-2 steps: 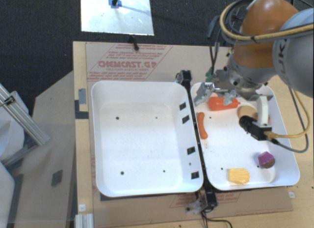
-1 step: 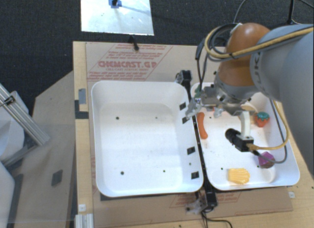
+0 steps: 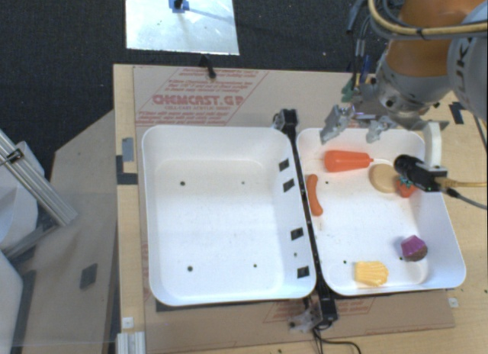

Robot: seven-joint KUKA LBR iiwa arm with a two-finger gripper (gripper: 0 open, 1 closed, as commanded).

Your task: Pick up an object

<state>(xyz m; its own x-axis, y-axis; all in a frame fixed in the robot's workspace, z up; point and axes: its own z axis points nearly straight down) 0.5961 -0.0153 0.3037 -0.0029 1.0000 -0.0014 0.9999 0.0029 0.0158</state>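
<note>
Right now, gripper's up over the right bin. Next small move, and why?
Probably lower straight down onto the orange carrot-shaped piece. The gripper hangs open just above it, fingers spread with nothing between them, near the right bin's back rim. That piece lies closest beneath it and apart from the thin orange stick, so a short descent looks cleaner than travelling elsewhere.

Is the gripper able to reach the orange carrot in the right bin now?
Probably yes. The gripper hangs open just above the carrot, and nothing lies between them; the sausage is apart.
</note>
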